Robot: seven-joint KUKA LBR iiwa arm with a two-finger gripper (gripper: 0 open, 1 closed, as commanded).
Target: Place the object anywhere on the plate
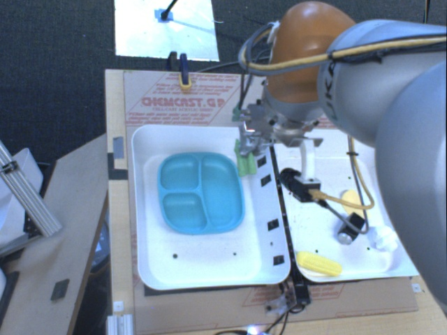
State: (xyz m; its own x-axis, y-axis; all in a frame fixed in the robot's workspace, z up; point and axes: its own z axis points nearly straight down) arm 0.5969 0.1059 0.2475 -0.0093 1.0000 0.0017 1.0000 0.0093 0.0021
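Note:
A light blue plate [201, 191] with three compartments lies in the left bin [209, 271]. My gripper [246, 149] hangs over the left bin's right side, just beyond the plate's upper right corner. It is shut on a small green object [245, 165], which sticks out below the fingertips beside the plate's rim. The arm's orange band and grey body hide the upper part of the right bin.
The right bin [363, 271] holds a yellow corn-like piece [319, 262], a yellow item [353, 199], a white item [384, 239] and a black-and-grey tool [347, 227]. A dividing wall with black marks [272, 201] separates the bins. A blue-and-yellow clamp [184, 72] sits behind.

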